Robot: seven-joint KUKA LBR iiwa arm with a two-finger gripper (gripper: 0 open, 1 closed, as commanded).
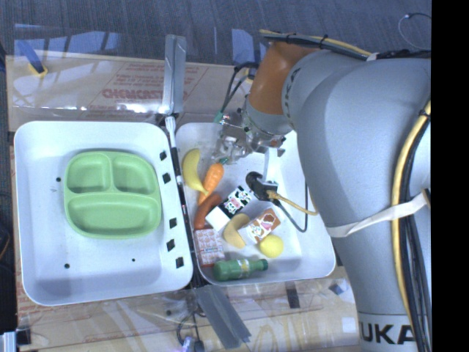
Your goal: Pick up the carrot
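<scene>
My claw (233, 144) hangs in the right bin (311, 251), its opening too blurred to judge (I cannot tell), and the carrot (212, 175) lies just beside it toward seven o'clock, long axis running from one to seven, next to a banana (191, 171).

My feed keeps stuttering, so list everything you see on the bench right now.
white plastic bins: 2, side by side
green divided plate: 1, left bin
orange carrot: 1, right bin, under the gripper
yellow banana: 1, left of the carrot
green bottle: 1, right bin's near edge
yellow lemon: 1, near the bottle
black-and-white carton: 1, right bin's middle
grey arm with orange band: 1, from the right
gripper: 1, above the carrot
</scene>
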